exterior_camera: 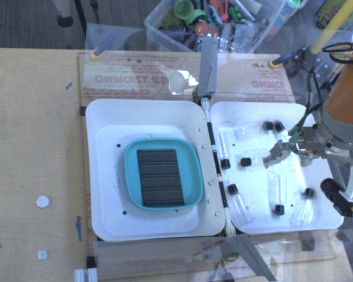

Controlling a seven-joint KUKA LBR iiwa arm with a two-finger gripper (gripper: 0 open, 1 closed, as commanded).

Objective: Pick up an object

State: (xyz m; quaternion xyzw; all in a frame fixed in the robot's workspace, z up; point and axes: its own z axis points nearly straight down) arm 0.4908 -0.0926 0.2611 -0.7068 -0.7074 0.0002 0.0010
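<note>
Listing the bench as it stands at this moment.

Left bin (100, 157): white, shallow; holds a teal tray (163, 173) lying flat with a dark ribbed insert (159, 177) inside it.

Right bin (256, 111): white, shallow; holds several clear plastic tubes with black caps, scattered and well apart. One lies near the divider (223, 151), one in the lower middle (277, 194), one near the lower right (304, 207). Black caps also show near the top (273, 125).

Gripper (274, 155): grey metal, reaching in from the right over the middle of the right bin, fingertips pointing left and slightly down.

Jaws: too small and too much the colour of the bin to judge their spread; cannot tell. Nothing shows between the fingers, and contact with the bin floor cannot be told.

Nearest candidate: a small black cap (245, 162) just left of the fingertips, apart from them.

Risk, slip: the tubes are clear, smooth and round; likely to roll or squirt out of a closing pinch.

Risk, miss: the tubes are thin and lie flat, so closing too high would catch only air.

Risk, scrape: descending too far would press the fingertips into the bin floor.

Outside the bins: a clear box of coloured toys (220, 10) beyond the bench.
</note>
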